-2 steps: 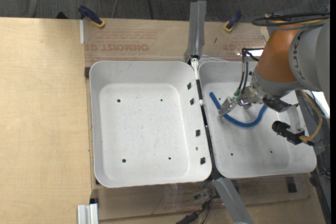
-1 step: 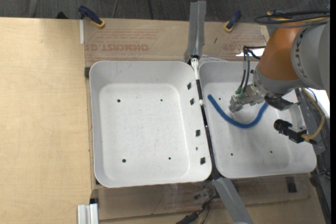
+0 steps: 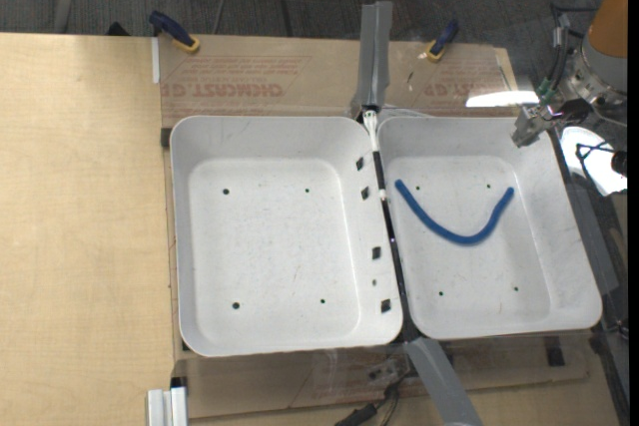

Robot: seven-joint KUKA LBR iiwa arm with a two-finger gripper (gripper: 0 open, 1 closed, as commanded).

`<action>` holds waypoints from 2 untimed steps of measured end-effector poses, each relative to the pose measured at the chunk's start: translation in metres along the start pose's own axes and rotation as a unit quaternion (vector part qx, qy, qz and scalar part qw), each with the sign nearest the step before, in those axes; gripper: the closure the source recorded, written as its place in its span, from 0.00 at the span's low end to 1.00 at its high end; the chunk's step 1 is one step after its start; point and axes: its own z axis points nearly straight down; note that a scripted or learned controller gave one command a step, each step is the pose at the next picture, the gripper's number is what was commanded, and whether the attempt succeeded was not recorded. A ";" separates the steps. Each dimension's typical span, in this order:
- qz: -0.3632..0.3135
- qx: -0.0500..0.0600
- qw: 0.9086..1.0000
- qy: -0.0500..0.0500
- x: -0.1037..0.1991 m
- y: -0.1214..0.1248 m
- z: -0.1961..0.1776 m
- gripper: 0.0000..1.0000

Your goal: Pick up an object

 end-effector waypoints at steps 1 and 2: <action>0.282 0.002 0.959 0.000 0.033 0.006 -0.053 1.00; 0.190 0.002 0.982 0.001 0.014 -0.102 0.136 1.00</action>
